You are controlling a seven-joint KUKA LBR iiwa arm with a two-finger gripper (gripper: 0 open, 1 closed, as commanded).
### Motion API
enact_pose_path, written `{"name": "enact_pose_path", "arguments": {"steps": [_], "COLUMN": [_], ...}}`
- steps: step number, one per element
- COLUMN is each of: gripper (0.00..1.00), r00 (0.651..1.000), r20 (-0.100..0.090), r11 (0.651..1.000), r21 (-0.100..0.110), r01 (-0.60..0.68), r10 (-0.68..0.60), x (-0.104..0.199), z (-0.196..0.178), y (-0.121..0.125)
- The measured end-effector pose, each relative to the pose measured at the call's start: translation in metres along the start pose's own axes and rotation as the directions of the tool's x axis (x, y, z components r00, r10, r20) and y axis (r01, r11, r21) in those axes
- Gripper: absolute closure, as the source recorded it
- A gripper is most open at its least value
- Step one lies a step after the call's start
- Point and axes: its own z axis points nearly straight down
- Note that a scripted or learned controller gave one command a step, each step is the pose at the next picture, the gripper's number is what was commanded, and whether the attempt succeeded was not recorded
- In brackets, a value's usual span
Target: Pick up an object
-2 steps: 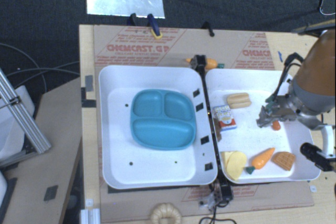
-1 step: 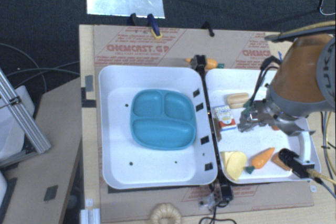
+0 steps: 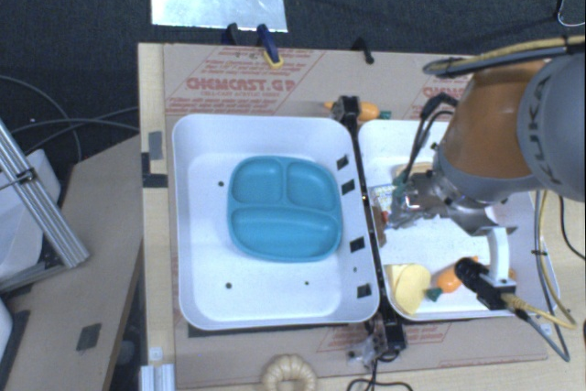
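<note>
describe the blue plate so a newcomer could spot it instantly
Start from the two white bins side by side; take the left bin, away from the arm. The blue plate lies flat near its middle. It is a light blue, rounded tray split into three compartments, unlike the small yellow and orange items in the right bin.

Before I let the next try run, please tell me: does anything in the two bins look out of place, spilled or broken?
Nothing looks spilled or broken. The blue three-compartment plastic plate lies flat in the left white bin. A pale yellow object and a small orange object lie close together at the near edge of the right white bin.
</note>
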Motion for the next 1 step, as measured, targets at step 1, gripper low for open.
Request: {"name": "enact_pose_path", "arguments": {"steps": [1], "gripper": [1.00], "r00": [1.000], "r20": [-0.001], "r11": [1.000], "r21": [0.000], "r01": [0.001], "r10": [-0.001], "x": [0.0619], "z": [0.0009], "y": [0.0059]}}
